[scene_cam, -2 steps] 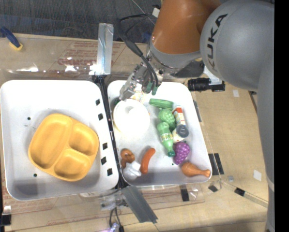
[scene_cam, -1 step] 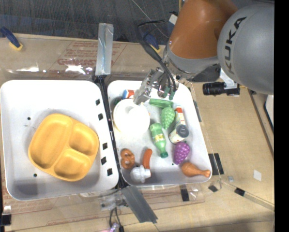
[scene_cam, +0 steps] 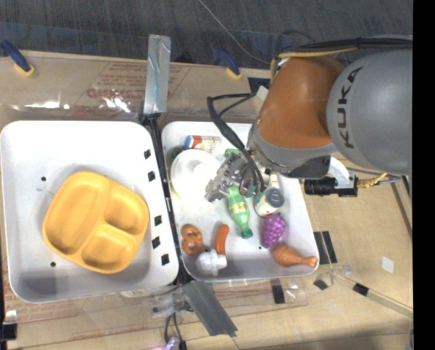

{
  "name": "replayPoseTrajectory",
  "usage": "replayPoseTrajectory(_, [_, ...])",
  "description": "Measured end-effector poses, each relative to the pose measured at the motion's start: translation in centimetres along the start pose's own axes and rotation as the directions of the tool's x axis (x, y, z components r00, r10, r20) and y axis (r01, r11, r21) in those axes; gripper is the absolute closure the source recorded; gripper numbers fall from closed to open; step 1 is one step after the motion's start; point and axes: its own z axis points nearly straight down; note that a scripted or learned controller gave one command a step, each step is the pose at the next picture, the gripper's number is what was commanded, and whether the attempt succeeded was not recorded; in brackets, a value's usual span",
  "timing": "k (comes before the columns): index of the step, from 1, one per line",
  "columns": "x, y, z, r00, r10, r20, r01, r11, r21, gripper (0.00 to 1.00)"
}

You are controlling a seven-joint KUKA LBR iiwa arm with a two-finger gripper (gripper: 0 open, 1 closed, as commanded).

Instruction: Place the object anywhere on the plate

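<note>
A glossy yellow plastic plate (scene_cam: pixel 95 221) with three rounded compartments lies in the left bin (scene_cam: pixel 20 148). In the right bin (scene_cam: pixel 299 268), the metal gripper (scene_cam: pixel 228 184) hangs low over a green bottle (scene_cam: pixel 239 210), touching or just above it; whether it is open cannot be told. Nearby lie bumpy purple grapes (scene_cam: pixel 272 229), a brown drumstick (scene_cam: pixel 294 255), a pretzel (scene_cam: pixel 191 239) and a white cup (scene_cam: pixel 190 170).

My arm (scene_cam: pixel 348 115) is grey with an orange band; plate (scene_cam: pixel 95 221) yellow, bins (scene_cam: pixel 28 144) white, bottle (scene_cam: pixel 239 208) green, grapes (scene_cam: pixel 273 229) seemingly purple.
</note>
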Motion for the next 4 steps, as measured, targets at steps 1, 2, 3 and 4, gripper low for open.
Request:
replayPoseTrajectory(1, [-1.2, 2.7, -1.5, 0.999, 0.037, 0.006, -0.037, 0.999, -0.004, 1.0])
replayPoseTrajectory(2, [0.9, 1.0, -5.9, 1.0, -0.024, 0.01, 0.025, 1.0, -0.004, 1.0])
replayPoseTrajectory(3, [-0.6, 1.6, -7.1, 0.988, 0.152, 0.007, -0.152, 0.988, -0.005, 1.0])
replayPoseTrajectory(4, [-1.3, -3.1, -7.9, 1.0, -0.017, 0.005, 0.017, 1.0, -0.002, 1.0])
